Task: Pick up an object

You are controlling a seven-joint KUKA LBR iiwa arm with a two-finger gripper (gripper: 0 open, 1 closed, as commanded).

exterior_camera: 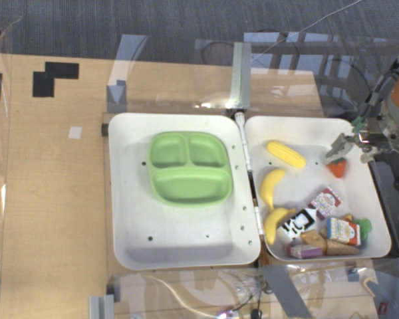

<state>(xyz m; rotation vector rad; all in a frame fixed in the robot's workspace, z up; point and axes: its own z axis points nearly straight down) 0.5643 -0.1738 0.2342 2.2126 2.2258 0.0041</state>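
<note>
At the near end of the right bin lies a tight heap: a small carton with a green cap, a brown block, a black-and-white packet, a pink-edged packet and a yellow banana at its left. Anything taken from that pile would drag its neighbours, so it is a poor choice for a first grasp.

Farther back a second banana lies alone, and beyond it a yellow corn cob, both with bare floor around them.

At the right side, about level with the cob, the gripper hangs just above a small red-orange piece, which seems the likeliest target. Whether the jaws stand apart or together cannot be told from this angle, and nothing is visibly held. To do this well, the descent should be straight, centred on the piece, and kept off the bin's right wall, closing only once low enough to straddle it.

The left bin holds a green divided plate.
</note>
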